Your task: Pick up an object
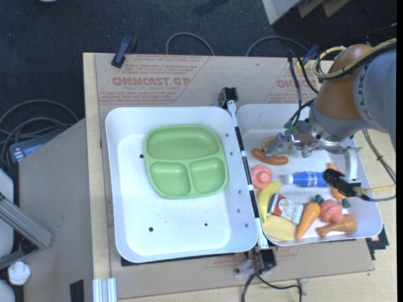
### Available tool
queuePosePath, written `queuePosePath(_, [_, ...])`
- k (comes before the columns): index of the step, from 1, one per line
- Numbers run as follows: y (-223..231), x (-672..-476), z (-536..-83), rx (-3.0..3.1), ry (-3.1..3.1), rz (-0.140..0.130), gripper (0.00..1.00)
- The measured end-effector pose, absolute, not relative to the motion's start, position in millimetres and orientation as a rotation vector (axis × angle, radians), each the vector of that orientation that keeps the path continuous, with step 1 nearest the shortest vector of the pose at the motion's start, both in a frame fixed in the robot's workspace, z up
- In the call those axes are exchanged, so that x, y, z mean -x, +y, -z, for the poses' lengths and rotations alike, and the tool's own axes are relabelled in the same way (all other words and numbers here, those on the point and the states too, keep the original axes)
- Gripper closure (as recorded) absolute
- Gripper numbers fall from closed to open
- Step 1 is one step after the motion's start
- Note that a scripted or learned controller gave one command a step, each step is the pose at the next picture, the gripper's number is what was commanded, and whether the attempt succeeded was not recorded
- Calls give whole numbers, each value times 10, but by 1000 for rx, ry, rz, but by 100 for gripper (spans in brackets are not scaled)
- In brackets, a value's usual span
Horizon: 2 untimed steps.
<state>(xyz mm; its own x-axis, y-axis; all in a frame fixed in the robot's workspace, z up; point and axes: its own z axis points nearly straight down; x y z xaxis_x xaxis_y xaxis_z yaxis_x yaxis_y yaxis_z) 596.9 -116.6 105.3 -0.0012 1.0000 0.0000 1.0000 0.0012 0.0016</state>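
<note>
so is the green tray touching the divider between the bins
Apart. The camera view shows white bin floor between the green tray and the divider.

Tray (186,160) in left bin (126,187); toys apparently fill right bin (371,222).

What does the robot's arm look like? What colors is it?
The arm is thick, round and grey, with a shiny orange band above the wrist. Thin yellow and black cables loop beside it. At its end is a small metal claw, silvery grey.

Green tray (186,161) left bin, toys right bin (371,222)
</note>
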Motion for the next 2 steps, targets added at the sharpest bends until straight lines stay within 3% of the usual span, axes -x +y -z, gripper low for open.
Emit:
queuePosePath(1, [-949,-6035,-890,-2217,2217,-5,0])
queuePosePath(2, [-920,-5895,-847,-2223,2222,1,0])
